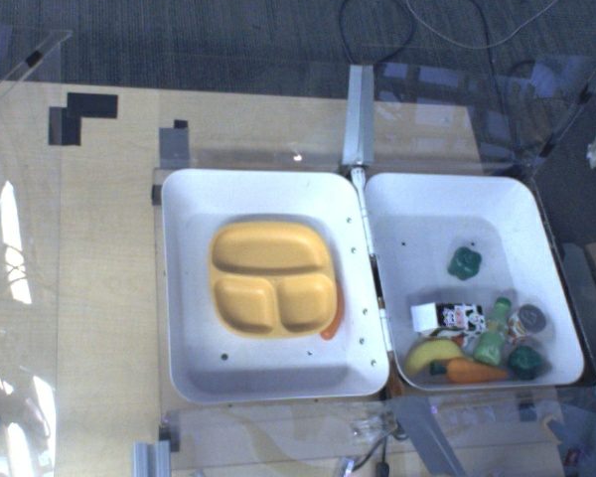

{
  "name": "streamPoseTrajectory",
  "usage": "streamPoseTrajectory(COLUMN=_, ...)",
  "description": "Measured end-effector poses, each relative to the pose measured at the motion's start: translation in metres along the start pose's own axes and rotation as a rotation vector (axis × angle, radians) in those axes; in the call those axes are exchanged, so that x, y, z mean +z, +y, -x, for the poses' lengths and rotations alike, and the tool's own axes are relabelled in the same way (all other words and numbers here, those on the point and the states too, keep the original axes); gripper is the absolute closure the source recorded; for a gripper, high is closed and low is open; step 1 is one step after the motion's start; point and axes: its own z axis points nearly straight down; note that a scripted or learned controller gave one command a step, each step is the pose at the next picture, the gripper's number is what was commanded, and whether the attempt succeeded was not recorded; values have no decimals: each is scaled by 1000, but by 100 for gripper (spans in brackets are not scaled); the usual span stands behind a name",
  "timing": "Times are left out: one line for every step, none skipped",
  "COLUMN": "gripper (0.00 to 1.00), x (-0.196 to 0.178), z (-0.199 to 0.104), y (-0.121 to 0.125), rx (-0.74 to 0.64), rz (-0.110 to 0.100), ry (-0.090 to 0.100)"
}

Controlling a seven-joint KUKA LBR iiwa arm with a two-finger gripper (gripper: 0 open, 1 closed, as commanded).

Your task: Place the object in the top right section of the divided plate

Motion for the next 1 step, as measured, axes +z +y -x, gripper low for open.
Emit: streamPoseTrajectory(gripper=100, x=-4, z=-28, y=81, rx=98, rz=-1, ry=-1)
